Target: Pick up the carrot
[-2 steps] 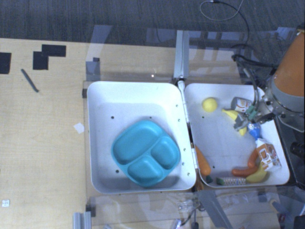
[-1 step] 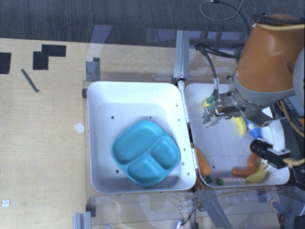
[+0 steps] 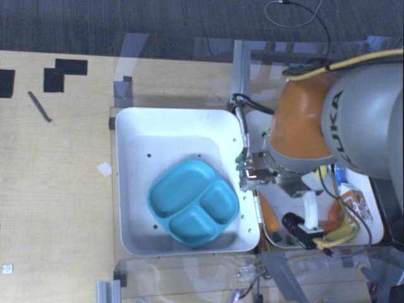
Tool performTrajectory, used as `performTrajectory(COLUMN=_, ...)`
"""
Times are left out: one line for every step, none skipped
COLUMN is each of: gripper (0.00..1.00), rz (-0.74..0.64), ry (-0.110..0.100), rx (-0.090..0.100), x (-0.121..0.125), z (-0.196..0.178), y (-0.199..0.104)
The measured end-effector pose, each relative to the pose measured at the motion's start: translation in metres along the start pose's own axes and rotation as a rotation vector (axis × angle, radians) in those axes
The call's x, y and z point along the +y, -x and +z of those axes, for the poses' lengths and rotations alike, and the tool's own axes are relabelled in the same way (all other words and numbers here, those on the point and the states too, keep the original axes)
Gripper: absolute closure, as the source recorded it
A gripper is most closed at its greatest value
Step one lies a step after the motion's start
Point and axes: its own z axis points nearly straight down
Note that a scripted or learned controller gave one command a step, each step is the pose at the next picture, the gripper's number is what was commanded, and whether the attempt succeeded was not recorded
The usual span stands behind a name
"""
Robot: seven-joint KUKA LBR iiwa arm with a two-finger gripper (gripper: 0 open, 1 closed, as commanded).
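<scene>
Carrot (image 3: 269, 216): 1 in right bin (image 3: 372, 229), 1 blue plate (image 3: 192, 201) left; fingers' state unclear

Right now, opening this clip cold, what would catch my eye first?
The arm, grey with a broad orange band, looms over the right bin and hides much of it. Next comes the blue divided plate, lying alone in the left bin. The carrot peeks out at the right bin's left edge, below the arm, near a banana and other clutter.
</scene>
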Motion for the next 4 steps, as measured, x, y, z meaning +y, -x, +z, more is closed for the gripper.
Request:
performTrajectory(gripper=1.00, rz=0.016, ry=0.005, rx=0.001, x=0.004, z=-0.161, y=-0.020)
performTrajectory(gripper=1.00, rz=0.297, ry=0.005, rx=0.000, x=-0.004, z=-0.218, y=0.050)
performTrajectory(gripper=1.00, rz=0.621, ry=0.004, rx=0.000, x=-0.005, z=-0.218, y=0.067)
performTrajectory(gripper=1.00, rz=0.961, ry=0.003, rx=0.001, x=-0.007, z=-0.218, y=0.089)
